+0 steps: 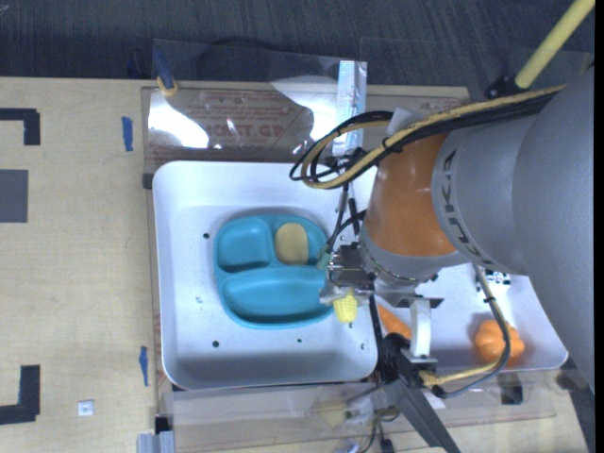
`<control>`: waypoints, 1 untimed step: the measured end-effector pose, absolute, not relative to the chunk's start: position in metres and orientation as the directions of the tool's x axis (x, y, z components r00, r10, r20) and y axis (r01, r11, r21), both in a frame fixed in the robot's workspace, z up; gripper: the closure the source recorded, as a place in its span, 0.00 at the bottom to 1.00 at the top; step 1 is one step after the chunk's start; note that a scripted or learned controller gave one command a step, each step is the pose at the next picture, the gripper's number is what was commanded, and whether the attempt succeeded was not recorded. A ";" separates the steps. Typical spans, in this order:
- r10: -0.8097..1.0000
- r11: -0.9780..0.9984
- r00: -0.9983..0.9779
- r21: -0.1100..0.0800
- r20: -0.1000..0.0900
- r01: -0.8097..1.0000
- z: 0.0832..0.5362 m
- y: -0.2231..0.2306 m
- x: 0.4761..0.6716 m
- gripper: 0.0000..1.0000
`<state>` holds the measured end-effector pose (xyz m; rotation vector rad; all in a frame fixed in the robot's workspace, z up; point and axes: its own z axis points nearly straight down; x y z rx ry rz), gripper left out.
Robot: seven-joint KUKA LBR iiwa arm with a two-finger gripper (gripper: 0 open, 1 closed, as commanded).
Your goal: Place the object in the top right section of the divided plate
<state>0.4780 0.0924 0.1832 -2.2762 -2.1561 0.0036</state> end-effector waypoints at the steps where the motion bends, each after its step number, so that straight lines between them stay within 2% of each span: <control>1: 0.998 -0.061 0.061 -0.005 0.000 0.998 0.184 0.089 0.479 0.00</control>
